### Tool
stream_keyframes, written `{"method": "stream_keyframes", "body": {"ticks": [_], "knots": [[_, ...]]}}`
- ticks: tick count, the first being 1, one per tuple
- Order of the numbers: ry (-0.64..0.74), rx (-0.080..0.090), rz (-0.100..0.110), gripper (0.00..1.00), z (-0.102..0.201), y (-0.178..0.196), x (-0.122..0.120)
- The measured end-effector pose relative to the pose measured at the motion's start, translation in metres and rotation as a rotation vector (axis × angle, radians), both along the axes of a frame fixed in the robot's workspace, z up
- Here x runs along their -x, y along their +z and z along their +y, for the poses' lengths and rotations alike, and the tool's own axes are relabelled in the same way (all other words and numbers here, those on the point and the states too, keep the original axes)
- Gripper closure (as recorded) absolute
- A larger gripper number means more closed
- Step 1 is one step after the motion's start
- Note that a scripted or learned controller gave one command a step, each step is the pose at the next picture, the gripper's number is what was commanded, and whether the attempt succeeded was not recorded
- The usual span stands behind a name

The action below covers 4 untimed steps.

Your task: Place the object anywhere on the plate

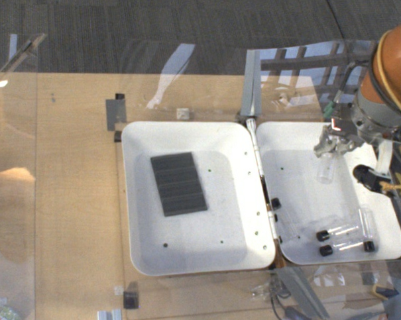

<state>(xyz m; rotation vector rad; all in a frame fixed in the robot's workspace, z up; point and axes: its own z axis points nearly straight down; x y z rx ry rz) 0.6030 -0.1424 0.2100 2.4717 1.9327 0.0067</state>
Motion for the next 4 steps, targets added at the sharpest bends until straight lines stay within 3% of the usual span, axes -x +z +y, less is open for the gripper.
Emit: {"method": "stream_keyframes", "body": {"ticks": [1, 2, 3, 4], "knots": [[-0.228, -0.001, 0.002, 1.00, 0.087, 0.086, -0.054], [0.069, 0.000, 0.002, 1.00, 0.133, 0.081, -0.066], [0.030, -0.001, 0.002, 1.00, 0.219, 0.165, -0.066], [0.258, 0.000, 0.003, 1.00, 0.220, 0.083, -0.038]]}}
